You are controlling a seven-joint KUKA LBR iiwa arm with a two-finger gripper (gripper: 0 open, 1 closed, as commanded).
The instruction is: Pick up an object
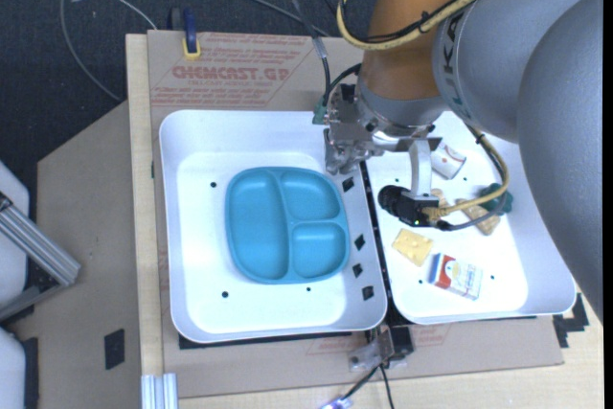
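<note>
Across a bench topped with brown cardboard [239,67], two shallow white bins are set side by side. The left bin [182,206] is taken up by a blue plate [285,223], rounded at the corners and divided into three compartments, laid flat near the middle of the bin floor.

The right bin [517,273] is scattered with smaller items. A pale yellow wedge [414,247] is placed close to the bin's left wall. Just beside it, toward the near edge, a small packet [452,276] printed in red, white and blue is laid flat. A small white item [447,160] is seen toward the far side of the same bin, partly covered by the arm's cables.

A large grey arm [536,43] is extended in from the right, and its orange band [417,5] is seen above the wrist. The gripper [342,156] is positioned at the far end of the walls where the two bins meet, just beside the far right corner of the blue plate and well apart from the wedge and the packet. It appears to be lowered to the left bin's rim, though its tip is largely hidden by the wrist above it. Whether it is spread or pressed together cannot be told.

A blue and yellow clamp [190,32] is fixed at the far left corner of the cardboard.
</note>
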